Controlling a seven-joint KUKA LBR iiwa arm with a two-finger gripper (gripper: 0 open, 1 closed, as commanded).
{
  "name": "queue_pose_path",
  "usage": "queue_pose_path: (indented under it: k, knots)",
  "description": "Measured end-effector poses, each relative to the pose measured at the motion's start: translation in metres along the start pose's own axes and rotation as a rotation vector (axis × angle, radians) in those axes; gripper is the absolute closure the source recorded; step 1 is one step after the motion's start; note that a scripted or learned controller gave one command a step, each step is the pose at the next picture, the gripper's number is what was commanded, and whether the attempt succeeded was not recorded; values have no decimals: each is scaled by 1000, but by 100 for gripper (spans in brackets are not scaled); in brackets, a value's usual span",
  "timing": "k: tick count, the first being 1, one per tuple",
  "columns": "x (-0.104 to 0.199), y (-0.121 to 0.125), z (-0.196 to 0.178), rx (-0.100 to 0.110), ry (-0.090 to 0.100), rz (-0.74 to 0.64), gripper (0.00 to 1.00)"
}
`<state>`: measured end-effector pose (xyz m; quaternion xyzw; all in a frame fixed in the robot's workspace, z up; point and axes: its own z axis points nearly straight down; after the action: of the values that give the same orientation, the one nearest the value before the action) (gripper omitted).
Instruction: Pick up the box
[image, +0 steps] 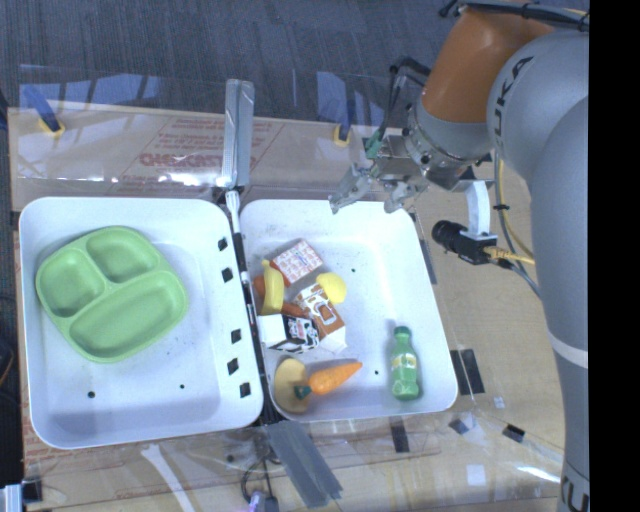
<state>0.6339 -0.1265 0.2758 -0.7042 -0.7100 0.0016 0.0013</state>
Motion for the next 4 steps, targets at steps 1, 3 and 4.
queue_pose_path:
  k: [1, 3, 4]
  knots:
    - [27, 11, 153, 1, 0, -72, 0]
    - [28, 25, 173, -5, -1, -73, 100]
    - [28, 25, 173, -5, -2, -73, 0]
